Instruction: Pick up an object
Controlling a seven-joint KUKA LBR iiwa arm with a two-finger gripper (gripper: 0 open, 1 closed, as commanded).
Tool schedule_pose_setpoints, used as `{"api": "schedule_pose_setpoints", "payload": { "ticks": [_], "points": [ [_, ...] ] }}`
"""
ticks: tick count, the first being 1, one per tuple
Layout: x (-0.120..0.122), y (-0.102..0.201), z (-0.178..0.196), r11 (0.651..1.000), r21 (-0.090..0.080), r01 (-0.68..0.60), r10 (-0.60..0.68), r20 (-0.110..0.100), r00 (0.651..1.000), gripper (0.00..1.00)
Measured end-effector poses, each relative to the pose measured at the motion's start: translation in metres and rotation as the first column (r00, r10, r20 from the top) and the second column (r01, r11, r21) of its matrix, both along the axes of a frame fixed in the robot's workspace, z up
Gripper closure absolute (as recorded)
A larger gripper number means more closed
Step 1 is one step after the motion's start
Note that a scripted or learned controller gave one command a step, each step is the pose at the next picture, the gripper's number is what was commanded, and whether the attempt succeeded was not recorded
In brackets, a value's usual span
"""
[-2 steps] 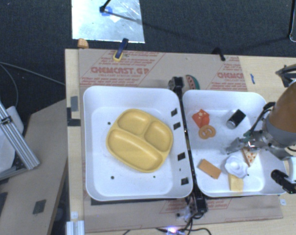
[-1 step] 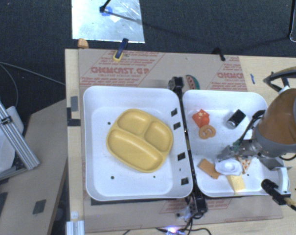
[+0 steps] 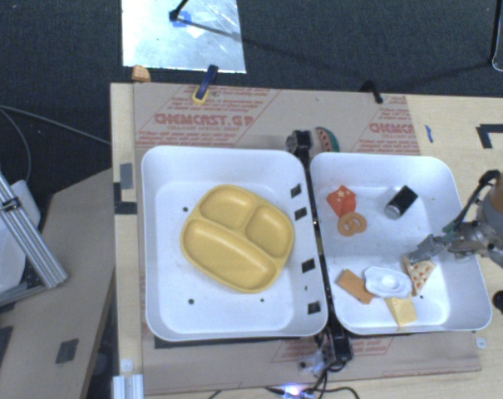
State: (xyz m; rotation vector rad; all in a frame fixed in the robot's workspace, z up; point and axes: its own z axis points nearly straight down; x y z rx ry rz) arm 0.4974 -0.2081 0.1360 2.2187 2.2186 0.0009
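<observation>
White plastic forms the two shallow bins on my bench, set side by side and touching along their inner edges. My left bin (image 3: 164, 306) carries a yellow divided tray (image 3: 237, 237), three compartments, lying a little tilted near the bin's centre. My right bin (image 3: 376, 169) carries the small objects. An orange-red block (image 3: 342, 199) sits toward the far left corner, with a brown pretzel-shaped piece (image 3: 352, 223) just beside it on the near side. A black and silver cylinder (image 3: 401, 201) lies on its side toward the far edge, right of the block. Near the near edge lie an orange cracker-like slab (image 3: 353, 286), a white fried-egg-shaped piece (image 3: 385, 282) touching it, and a pale yellow cheese-like wedge (image 3: 402, 311) closest to the near edge. A pizza-slice-shaped piece (image 3: 417, 271) lies right of the egg, toward the right edge. My arm (image 3: 500, 231) reaches in over the right edge, and my gripper (image 3: 430, 248) hangs low just above the pizza slice's far tip, seemingly touching it. I cannot tell how far my gripper is parted, nor whether it grips anything.
</observation>
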Motion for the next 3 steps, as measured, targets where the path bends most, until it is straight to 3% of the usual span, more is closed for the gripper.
{"api": "schedule_pose_setpoints", "payload": {
  "ticks": [1,2,3],
  "points": [
    [0.072,0.044,-0.051,1.0,0.001,-0.006,0.006,0.003,1.0,0.0],
    [0.077,0.0,-0.051,1.0,0.0,-0.001,0.001,0.001,1.0,0.0],
    [-0.013,0.002,-0.052,1.0,0.004,0.0,0.0,-0.005,1.0,0.0]
  ]
}}
